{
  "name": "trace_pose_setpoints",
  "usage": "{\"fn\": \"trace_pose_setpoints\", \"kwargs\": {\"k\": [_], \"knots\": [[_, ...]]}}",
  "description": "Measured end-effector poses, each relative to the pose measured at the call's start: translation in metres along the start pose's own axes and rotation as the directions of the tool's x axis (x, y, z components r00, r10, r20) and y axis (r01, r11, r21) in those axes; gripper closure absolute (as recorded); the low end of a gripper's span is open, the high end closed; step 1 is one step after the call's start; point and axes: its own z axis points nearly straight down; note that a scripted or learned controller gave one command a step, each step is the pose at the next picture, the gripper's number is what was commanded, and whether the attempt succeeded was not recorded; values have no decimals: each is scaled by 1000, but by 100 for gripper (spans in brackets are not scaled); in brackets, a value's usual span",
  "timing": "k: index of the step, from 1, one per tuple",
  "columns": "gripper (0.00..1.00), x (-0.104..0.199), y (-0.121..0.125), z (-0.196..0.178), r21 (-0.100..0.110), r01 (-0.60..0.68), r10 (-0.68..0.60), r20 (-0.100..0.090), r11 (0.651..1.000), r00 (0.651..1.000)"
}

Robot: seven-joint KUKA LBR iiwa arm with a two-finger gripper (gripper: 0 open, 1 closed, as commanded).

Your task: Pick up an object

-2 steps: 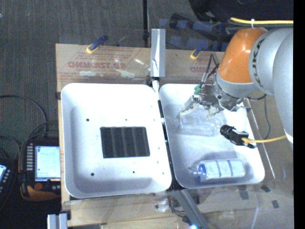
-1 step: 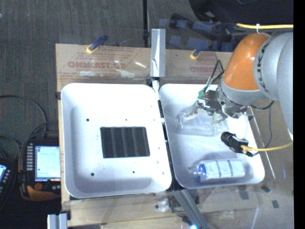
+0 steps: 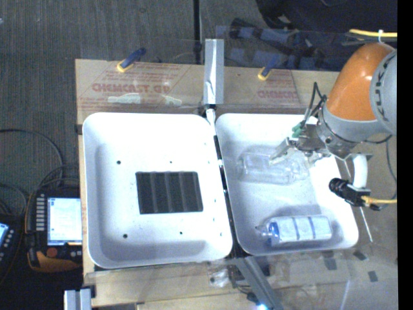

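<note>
Bench w/ 2 white bins. Right bin [image 3: 227, 173] holds 2 objs: 1 clear plastic package [image 3: 271, 166] near centre, 1 bottle w/ blue cap [image 3: 297, 230] lying along the front wall. Gripper [image 3: 298, 142] sits at the package's far-right edge; we can't tell its opening. Left bin [image 3: 97, 173]: 1 dark ribbed panel [image 3: 169, 192], open floor around it. Backboard lettering [image 3: 132, 88] faint, not legible.

Bright even overhead light, glare on white bins [image 3: 97, 173], soft focus, faint shadows
</note>
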Motion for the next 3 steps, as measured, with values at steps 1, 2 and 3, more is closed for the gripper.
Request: {"fn": "trace_pose_setpoints", "kwargs": {"k": [1,2,3], "knots": [[0,-40,-15,-19,0,-175,175,-1,985,985],[0,-72,3,-23,1,-249,249,-1,969,969],[0,-82,-42,-45,3,-480,480,0,878,878]]}}
